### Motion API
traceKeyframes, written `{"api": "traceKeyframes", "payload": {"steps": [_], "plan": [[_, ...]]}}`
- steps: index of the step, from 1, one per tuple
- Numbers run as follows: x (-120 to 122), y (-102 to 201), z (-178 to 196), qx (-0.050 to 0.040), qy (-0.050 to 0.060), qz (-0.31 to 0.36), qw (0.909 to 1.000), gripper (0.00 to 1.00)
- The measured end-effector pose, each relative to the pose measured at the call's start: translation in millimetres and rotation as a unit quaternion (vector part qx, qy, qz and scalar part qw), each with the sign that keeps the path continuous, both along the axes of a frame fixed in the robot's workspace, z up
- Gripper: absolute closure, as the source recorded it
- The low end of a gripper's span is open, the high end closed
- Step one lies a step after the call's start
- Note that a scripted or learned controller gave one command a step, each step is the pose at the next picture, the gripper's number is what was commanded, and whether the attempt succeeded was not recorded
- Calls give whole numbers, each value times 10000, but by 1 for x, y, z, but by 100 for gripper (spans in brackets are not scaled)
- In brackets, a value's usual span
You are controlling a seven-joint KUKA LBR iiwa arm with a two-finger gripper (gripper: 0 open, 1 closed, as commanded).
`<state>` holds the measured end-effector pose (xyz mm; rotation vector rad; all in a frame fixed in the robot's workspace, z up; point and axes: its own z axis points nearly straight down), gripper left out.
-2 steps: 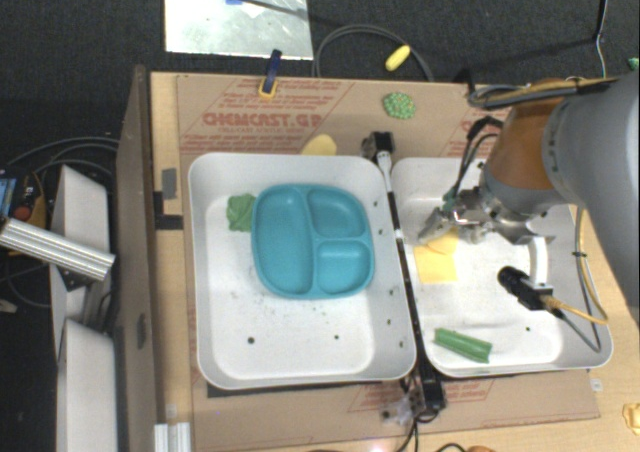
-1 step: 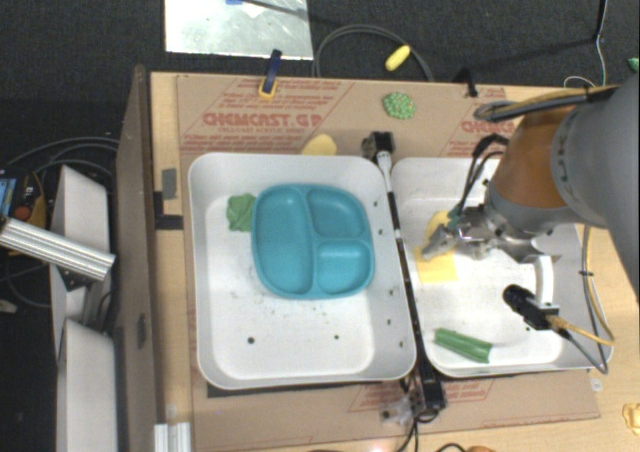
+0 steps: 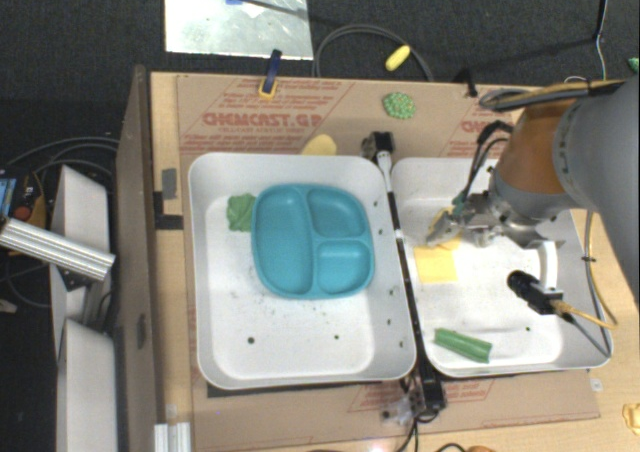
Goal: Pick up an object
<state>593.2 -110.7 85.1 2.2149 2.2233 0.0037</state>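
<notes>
Worktop [image 3: 250,110] is cardboard-covered, with two white bins side by side on it. Arm [image 3: 565,155] comes in from the right of the frame. My pincer [image 3: 447,228] sits low over the upper-left part of the right bin [image 3: 520,335]. From this angle I can't tell if the pincer is open or closed. Nothing visibly in it, so I'm not calling a grasp.

Step as I read it: approach/descent, pick not made yet. Nearest candidate is the yellow block [image 3: 435,265], flat on the bin floor just below the pincer in frame. Its top edge is touching the tip or just under it; I can't separate the two. Other option is the green stick [image 3: 462,343] near the bin's lower edge, well apart from the pincer.

Next move, my guess: nudge toward lower left of frame to centre on the block, then straight down and close. Block looks thin, so the grip likely has to catch its sides low, near the floor.

Clearances:
- **Right bin:** the block lies close to the bin's left wall [image 3: 403,270], so it's tight on that side. Open floor to the block's right.
- **Left bin:** left bin [image 3: 300,340] is mostly taken by the blue divided plate [image 3: 310,240], with a green scrap [image 3: 240,211] at the plate's left edge. Free floor along the bottom.
</notes>
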Motion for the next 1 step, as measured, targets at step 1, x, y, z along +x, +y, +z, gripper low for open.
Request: {"api": "traceKeyframes", "payload": {"steps": [1], "plan": [[-22, 23, -1, 8, 29, 6, 10000, 0]]}}
